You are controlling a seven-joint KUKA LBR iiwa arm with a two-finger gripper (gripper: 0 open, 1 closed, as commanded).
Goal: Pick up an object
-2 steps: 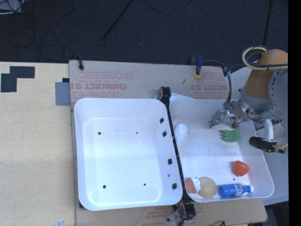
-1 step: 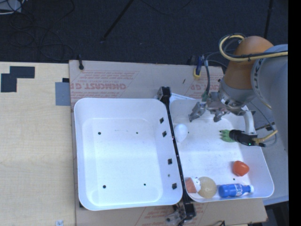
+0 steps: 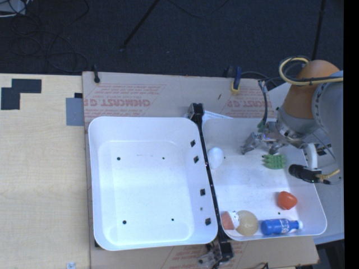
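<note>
Two bins side by side: left bin (image 3: 112, 133) holds nothing I can see, right bin (image 3: 314, 228) has all the candidates. Gripper (image 3: 259, 143) sits in the upper part of the right bin, centre-right of the frame, low over the floor; can't tell its state from this angle, and nothing shows in it, so I'd call this pre-grasp. Nearest target is the green toy (image 3: 275, 161), just beside the gripper to its lower right. White ball (image 3: 215, 154) lies against the divider, left of the gripper. Red object (image 3: 286, 200) is further down; blue bottle (image 3: 280, 226), tan ball (image 3: 246, 222) and an orange piece (image 3: 227, 219) are clustered along the bottom wall. Risks: gripper looks offset from the green toy, so a straight descent probably hits bare floor or nudges the toy away. The ball would likely roll if clipped. Bottom-row items crowd the wall, leaving poor clearance.
</note>
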